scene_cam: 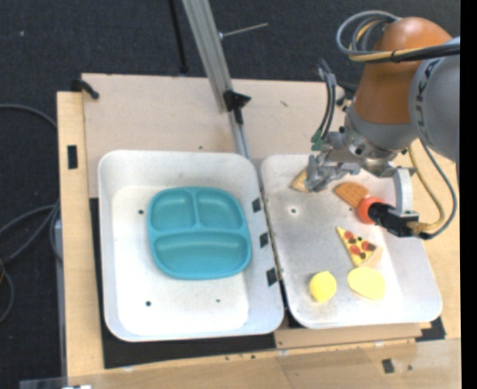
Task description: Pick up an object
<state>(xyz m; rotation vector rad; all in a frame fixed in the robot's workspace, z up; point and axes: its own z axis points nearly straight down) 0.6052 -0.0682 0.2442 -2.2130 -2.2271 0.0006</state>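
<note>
Two yellow pieces lie nearest, side by side at the front of the right bin (303,241): one rounded yellow lump (322,286) and, just to the view's right of it, one flatter yellow piece (367,283). Just behind them sits one toy pizza slice (359,247), its point turned toward the far left. Across the divide, the left bin (121,217) holds one teal plate (198,233) with three compartments, all bare.

Farther back in the right bin lie one orange-brown piece (351,192) and, in the far-left corner, one tan piece (300,183), partly covered. That makes five loose things in the right bin and one plate in the left.

The fingers (322,173) hang low over that far-left corner, and from this slant I cannot tell whether they stand apart or together, nor whether anything is between them. The likely target is the tan piece: it lies just to the view's left of the fingers, at or under their tips, closer than the orange-brown piece on the other side. Too little of it shows to give a long axis. The pick seems to turn on a small shift toward the bin's left wall, which leaves little room on that side.

Behind rises the arm (396,79), and beyond the bins one metal post (210,47) slants over the counter (141,112).
</note>
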